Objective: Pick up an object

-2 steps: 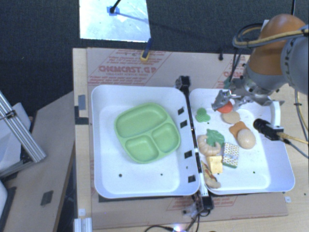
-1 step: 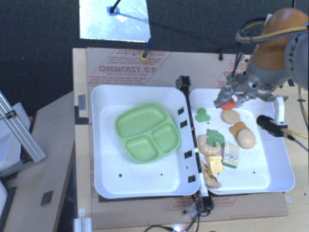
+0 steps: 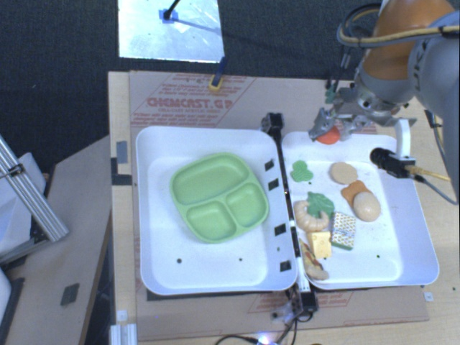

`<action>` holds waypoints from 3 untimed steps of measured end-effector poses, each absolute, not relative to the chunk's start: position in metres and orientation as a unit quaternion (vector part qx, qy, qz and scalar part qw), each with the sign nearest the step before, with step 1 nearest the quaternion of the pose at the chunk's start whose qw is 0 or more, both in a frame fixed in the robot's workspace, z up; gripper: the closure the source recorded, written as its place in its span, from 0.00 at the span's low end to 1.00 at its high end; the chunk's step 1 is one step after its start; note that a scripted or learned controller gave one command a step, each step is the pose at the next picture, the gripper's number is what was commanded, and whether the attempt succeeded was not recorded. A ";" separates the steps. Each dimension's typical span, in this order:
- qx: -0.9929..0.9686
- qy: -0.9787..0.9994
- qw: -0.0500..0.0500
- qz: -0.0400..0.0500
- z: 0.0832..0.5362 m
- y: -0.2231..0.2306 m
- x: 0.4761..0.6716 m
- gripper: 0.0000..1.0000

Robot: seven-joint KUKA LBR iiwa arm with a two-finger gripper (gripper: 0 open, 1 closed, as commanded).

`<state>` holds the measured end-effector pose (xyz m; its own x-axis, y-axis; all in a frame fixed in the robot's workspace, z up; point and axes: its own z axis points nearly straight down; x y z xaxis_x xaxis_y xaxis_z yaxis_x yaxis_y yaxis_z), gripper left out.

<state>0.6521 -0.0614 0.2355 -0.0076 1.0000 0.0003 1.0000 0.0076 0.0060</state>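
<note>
Camera view: hand (image 3: pixel 329 129) at right bin's (image 3: pixel 417 264) twelve o'clock rim, on red-orange piece (image 3: pixel 330 137). Finger state: cannot tell. Advice: confirm grip, then lift straight.

The left shallow white bin (image 3: pixel 154 264) held one obstacle, a green three-compartment plastic tray (image 3: pixel 219 196) at its centre; bare floor ran all round it. In the right shallow white bin (image 3: pixel 417 257), small food-shaped items clustered along the left wall (image 3: pixel 318 228) and at the middle (image 3: pixel 356 192); the near right area lay open. The grey two-finger gripper (image 3: pixel 329 130) occupied the far left corner, over a red-orange piece (image 3: pixel 329 137).
</note>
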 end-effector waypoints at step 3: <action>0.706 0.708 0.001 0.000 0.234 -0.066 0.655 1.00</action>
